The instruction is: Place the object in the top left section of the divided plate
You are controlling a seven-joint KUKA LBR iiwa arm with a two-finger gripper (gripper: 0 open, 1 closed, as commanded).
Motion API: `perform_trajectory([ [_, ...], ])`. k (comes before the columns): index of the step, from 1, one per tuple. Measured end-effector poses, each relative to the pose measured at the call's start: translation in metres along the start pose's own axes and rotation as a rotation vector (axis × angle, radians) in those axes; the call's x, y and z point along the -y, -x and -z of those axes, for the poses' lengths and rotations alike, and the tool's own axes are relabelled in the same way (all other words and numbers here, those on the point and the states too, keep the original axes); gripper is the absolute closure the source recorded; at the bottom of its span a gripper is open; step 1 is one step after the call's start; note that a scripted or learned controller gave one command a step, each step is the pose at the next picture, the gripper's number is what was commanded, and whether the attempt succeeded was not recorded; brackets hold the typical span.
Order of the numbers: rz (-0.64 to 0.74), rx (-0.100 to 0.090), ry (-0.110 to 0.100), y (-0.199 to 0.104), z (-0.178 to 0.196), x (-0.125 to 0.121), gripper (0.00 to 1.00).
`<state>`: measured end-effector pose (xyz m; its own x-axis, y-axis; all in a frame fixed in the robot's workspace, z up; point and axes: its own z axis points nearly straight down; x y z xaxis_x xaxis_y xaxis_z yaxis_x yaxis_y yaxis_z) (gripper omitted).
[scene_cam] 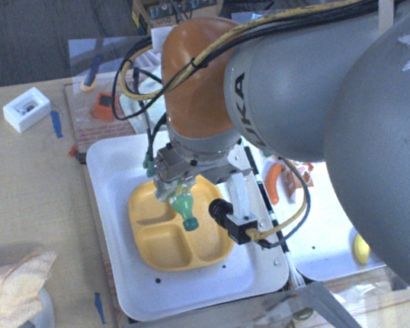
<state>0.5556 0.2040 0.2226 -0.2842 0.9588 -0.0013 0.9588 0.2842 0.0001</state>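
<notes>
Green bottle-shaped object [187, 210] hangs pinched in the end effector [180, 194] over the glossy yellow divided plate [163, 239].

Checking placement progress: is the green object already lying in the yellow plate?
Cannot tell. The green object hangs over the divided plate beneath the gripper; contact is unclear.

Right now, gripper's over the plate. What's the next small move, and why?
Probably shift a little up-left in the image, then release. The green object hangs under the gripper over the yellow divided plate, around its central divider rather than clearly inside the top left section.
</notes>
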Motion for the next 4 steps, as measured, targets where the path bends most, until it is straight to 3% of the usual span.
perform_trajectory([
  [2, 0.302, -0.002, -0.005, 0.059, 0.006, 0.033, 1.00],
  [3, 0.470, -0.001, 0.000, 0.004, 0.021, 0.034, 1.00],
  [4, 0.331, 0.000, -0.001, 0.037, 0.015, 0.029, 1.00],
])
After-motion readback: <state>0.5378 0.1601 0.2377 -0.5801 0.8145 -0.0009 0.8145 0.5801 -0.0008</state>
